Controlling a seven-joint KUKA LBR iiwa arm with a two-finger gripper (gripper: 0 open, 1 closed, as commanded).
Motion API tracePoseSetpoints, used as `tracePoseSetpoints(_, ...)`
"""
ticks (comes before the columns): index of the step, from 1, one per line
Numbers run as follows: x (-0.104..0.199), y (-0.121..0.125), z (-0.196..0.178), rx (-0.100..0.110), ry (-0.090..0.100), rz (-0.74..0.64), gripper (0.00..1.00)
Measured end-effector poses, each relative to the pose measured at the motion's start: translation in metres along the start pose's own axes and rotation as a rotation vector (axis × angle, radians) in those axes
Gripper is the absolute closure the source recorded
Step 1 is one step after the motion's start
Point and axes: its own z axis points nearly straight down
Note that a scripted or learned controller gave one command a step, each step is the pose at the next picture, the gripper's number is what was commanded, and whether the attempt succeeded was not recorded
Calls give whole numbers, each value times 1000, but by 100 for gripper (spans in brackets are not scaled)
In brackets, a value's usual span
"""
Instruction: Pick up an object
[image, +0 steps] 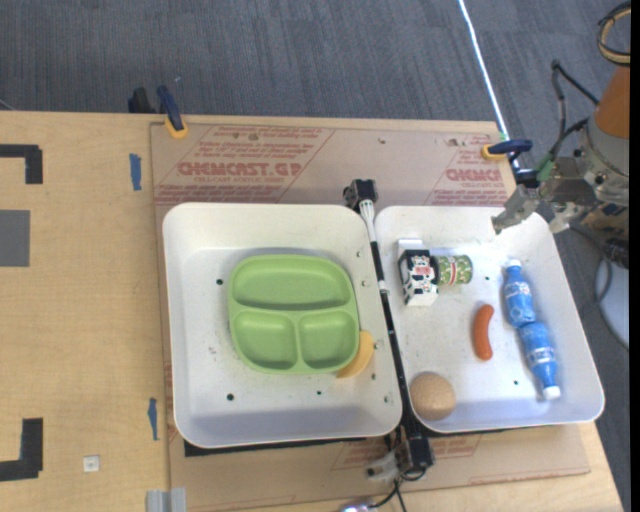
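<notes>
1. Jaws (520, 212): you will find them at the top right corner of the right bin (580, 405), just over its rim; whether they are released or clenched cannot be told from this angle, and nothing shows between them.
2. Arm (612, 110): it comes in from the right edge, with the orange band high up near that edge.
3. Bottle (529, 328): the blue one lies lengthwise along the right side of the right bin, white cap toward you at the bottom. Its upper end is the nearest thing to the jaws, below them and apart from them.
4. Sausage (483, 331): the small orange-red piece lies just left of the bottle, not touching it.
5. Can (451, 271): green, on its side near the top of the bin, left of and below the jaws. It touches a black and white box (419, 274) on its left.
6. Ball (433, 395): the tan one sits at the bin's lower left, well apart from the jaws.
7. Left bin (190, 330): it holds a green plate (293, 312) with three compartments, and a yellow banana (357, 357) rests against the plate's lower right edge.
8. Worktop (70, 300): both bins stand side by side on a brown cardboard sheet (240, 165), held by clamps at its top edge.
</notes>
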Motion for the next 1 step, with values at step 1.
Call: tracePoseSetpoints(1,-34,-36,153,-4,6,25,0)
